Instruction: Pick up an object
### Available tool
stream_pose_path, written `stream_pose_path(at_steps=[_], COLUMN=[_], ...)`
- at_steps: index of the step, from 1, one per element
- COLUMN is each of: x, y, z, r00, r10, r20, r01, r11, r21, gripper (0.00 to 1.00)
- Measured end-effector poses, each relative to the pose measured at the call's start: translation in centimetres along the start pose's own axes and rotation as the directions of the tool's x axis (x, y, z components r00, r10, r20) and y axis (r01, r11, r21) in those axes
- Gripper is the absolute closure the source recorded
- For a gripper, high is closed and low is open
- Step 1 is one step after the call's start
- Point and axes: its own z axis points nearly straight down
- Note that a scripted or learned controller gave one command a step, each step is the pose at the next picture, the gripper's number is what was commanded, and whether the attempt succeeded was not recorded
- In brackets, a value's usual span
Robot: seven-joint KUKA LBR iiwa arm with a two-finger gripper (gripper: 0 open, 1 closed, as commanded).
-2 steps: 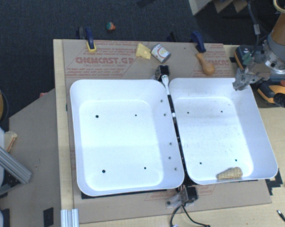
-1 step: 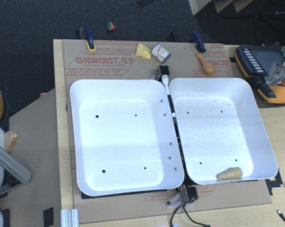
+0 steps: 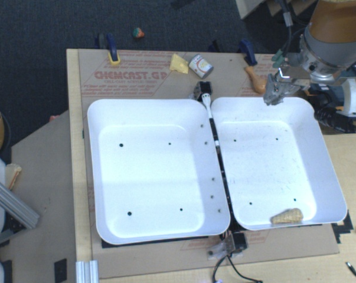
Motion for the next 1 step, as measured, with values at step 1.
stream_pose_path(at_steps=[1], x=[13.53], y=[1.2], z=[2.35], r00=[1.0], r10=[-0.001], r20=[-0.001], r01=[0.001], r11=[1.0], r21=[0.0], gripper=[1.0])
